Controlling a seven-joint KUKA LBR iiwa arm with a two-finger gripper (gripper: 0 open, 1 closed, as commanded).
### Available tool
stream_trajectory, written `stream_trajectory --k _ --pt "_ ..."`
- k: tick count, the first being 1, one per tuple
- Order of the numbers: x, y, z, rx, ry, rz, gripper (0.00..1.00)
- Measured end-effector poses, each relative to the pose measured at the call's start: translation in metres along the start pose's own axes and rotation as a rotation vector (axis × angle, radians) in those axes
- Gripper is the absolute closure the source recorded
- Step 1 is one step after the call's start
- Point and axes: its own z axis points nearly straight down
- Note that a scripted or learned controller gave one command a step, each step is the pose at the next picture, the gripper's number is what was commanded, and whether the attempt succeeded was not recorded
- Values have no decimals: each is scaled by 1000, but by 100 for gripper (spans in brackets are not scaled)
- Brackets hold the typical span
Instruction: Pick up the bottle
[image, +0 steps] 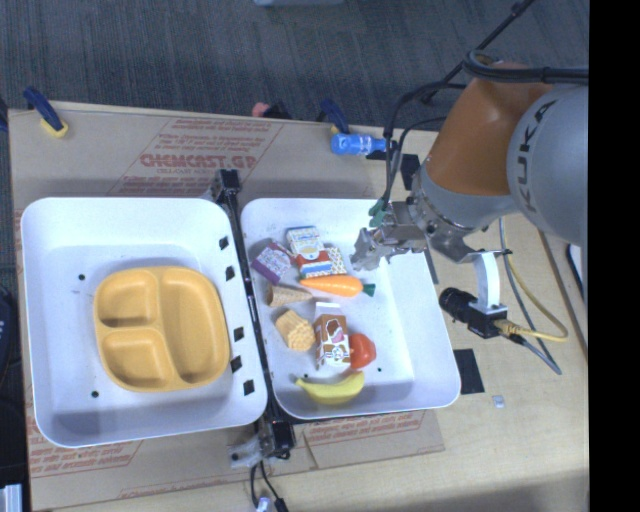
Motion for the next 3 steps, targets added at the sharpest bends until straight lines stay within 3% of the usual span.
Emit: stream_trajectory --k 1,2,3 --pt "-9 -62 35 1 1 123 100" --pt "-10 -76 12 -4 0 20 100" --pt "23 -74 -91 -4 -1 -9 100"
